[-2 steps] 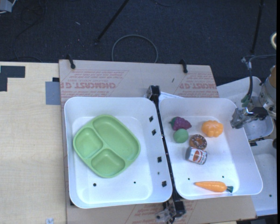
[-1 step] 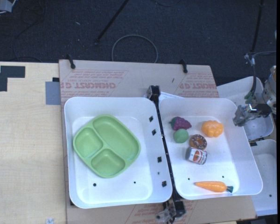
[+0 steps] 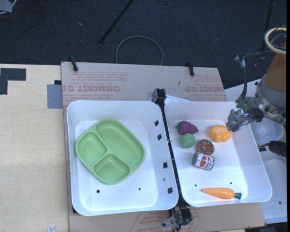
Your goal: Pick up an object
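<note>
The orange toy fruit [image 3: 219, 133] lay just left of the claw [image 3: 233, 122] in the right bin [image 3: 258, 178], likely the approach step; next would come a short drop and a squeeze. Claw's spread: can't tell. A purple grape bunch [image 3: 186, 127], green ball [image 3: 187, 140], donut [image 3: 205, 147], can [image 3: 203, 161] and carrot [image 3: 218, 193] sat farther left and below. Arm reached in from the right, wrist low over the rim.

Pale wood bench [image 3: 24, 153]; cardboard sheet [image 3: 135, 83] flat on it; 2 white bins [image 3: 117, 203] side by side on cardboard
</note>
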Tool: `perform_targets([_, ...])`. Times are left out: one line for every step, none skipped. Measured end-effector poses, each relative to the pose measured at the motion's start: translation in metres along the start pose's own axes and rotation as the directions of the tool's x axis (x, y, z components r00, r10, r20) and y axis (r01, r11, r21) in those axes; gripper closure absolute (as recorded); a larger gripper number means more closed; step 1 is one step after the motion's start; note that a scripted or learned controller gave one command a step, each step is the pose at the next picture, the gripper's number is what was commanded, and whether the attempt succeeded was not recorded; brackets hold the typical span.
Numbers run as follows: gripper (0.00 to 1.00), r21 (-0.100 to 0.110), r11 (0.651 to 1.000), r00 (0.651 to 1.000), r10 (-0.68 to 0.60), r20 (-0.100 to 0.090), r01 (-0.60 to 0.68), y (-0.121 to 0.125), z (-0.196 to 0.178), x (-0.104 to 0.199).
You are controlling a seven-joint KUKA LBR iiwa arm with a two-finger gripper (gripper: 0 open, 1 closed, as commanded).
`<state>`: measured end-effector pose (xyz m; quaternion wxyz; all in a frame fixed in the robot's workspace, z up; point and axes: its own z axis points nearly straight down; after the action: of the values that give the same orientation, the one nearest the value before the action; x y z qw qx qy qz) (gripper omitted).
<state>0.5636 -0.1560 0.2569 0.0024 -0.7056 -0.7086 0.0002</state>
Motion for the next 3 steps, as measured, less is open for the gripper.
perform_targets([1.00, 0.001, 1.000, 1.000, 0.000, 0.000, 0.000, 0.007, 0.014, 0.049])
perform_targets([1.00, 0.001, 1.000, 1.000, 0.000, 0.000, 0.000, 0.014, 0.019, 0.106])
perform_targets([1.00, -0.001, 1.000, 1.000, 0.000, 0.002, 0.000, 0.043, 0.023, 0.157])
